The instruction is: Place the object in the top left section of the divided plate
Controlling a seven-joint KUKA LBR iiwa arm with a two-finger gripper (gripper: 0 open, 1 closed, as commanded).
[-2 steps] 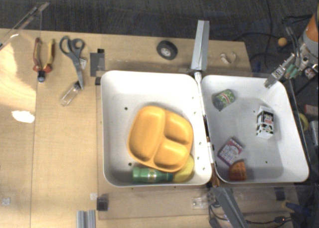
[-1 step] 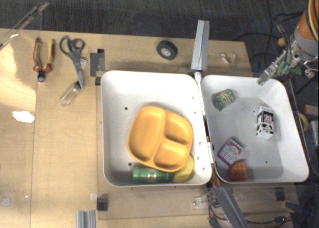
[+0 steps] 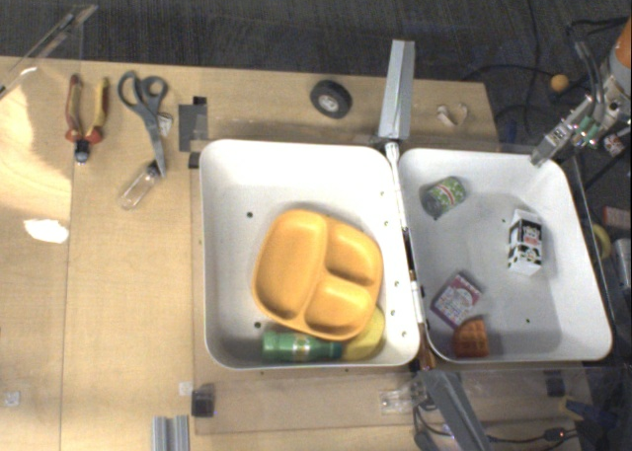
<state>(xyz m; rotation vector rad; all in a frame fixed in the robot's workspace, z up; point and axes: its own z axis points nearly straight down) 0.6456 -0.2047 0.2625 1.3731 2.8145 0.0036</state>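
Two white bins side by side on bench. From my station: left bin (image 3: 227,242) holds yellow divided plate (image 3: 318,271), tilted, resting over green can (image 3: 296,345) and yellow fruit (image 3: 367,338) at bin's near edge. Right bin (image 3: 583,331) holds small green can (image 3: 443,194), white carton (image 3: 525,243), purple-red packet (image 3: 455,299), brown object (image 3: 471,337), all apart. Gripper (image 3: 561,139) up at right bin's far right corner, over rim; I cannot tell how far open, nothing seen in it. Scissors (image 3: 148,115), pliers (image 3: 85,113), tape roll (image 3: 331,98) on bench beyond bins
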